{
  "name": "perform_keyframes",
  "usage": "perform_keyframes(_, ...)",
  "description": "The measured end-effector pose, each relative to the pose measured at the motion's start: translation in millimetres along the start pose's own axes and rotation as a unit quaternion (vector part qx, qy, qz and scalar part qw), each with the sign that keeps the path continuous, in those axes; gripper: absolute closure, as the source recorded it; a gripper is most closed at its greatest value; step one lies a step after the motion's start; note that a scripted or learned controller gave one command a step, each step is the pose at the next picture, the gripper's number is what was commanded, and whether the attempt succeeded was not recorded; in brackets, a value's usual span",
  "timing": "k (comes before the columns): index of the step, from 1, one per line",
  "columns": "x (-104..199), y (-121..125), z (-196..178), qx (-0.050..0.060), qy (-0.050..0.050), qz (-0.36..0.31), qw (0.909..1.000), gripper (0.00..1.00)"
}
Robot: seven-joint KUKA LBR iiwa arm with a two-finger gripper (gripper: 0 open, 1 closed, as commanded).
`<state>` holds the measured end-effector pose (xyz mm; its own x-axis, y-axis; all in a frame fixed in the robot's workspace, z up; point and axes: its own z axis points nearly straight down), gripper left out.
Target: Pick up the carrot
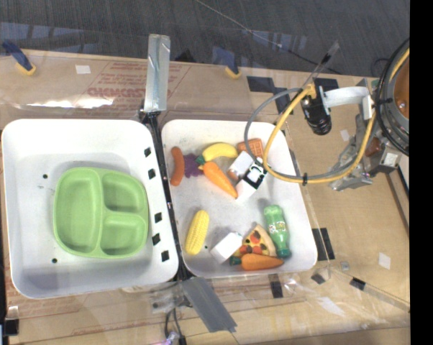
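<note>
Right, carrot point(219, 177) lies in the right bin point(301, 205), upper middle, tilted, just below the banana point(220, 151) and beside the purple grapes point(193, 165). Tool point(246, 172) sits low, touching the carrot's right end; grip state can't tell. A second carrot point(260, 261) lies at the bin's bottom edge. Green plate point(99, 211) in left bin point(29, 149).
</note>
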<state>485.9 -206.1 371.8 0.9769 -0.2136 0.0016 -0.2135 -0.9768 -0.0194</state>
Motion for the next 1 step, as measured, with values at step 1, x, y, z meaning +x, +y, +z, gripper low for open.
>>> perform_keyframes(1, 9.8, -1.5, 136.3, -0.007, -0.007, -0.009, 0.9999, 1.0)
